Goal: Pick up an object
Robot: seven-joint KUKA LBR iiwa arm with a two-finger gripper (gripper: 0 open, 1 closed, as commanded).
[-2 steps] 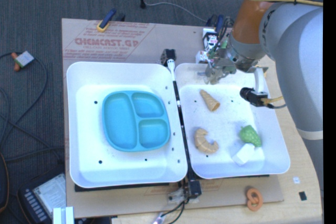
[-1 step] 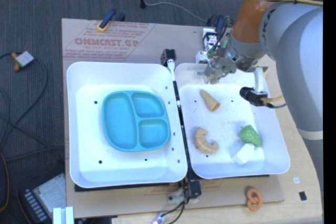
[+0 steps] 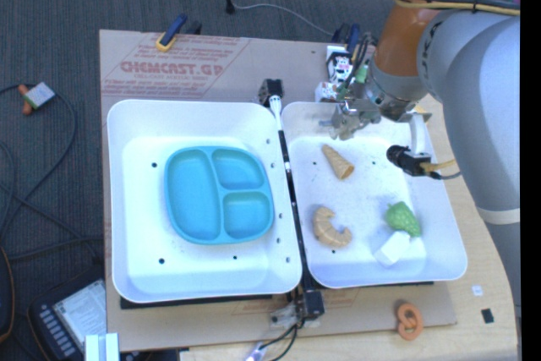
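Note:
In the right bin [image 3: 439, 266] lie a tan ice-cream cone [image 3: 338, 161], a croissant [image 3: 331, 226], a green leafy toy [image 3: 404, 217] and a white block [image 3: 393, 248]. My gripper [image 3: 342, 126] hangs low over the bin's far left corner, just above and behind the cone, apart from it. Nothing shows between its tips. The grey arm with its orange band comes in from the upper right.
The left bin [image 3: 135, 266] holds a blue divided plate [image 3: 221, 193]. A black clamp [image 3: 272, 90] sits at the far end of the ridge between the bins. An orange ring [image 3: 409, 319] lies on the board in front of the right bin, and a blue and yellow tool [image 3: 172, 31] at the back left.

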